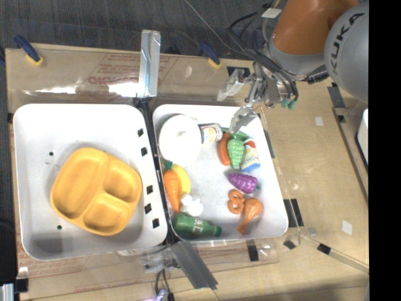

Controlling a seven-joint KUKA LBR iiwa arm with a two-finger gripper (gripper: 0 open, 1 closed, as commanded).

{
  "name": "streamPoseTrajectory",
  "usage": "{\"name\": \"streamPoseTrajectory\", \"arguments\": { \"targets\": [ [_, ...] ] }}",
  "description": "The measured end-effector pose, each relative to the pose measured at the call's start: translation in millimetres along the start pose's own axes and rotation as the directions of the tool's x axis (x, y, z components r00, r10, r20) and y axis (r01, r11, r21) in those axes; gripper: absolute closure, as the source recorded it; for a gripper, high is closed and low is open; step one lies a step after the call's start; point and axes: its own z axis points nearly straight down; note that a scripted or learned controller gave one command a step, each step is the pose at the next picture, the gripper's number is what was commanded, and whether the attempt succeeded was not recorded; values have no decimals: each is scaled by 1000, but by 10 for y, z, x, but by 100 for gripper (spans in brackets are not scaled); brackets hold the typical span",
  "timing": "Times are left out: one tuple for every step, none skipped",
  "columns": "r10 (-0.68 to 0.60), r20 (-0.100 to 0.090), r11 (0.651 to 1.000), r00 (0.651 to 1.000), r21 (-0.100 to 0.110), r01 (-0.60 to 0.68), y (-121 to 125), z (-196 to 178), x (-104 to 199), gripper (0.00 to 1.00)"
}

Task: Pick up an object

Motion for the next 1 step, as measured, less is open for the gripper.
{"name": "streamPoseTrajectory", "arguments": {
  "targets": [
    [49, -2, 999, 999, -2, -49, -335, 1808, 384, 0]
  ]
}}
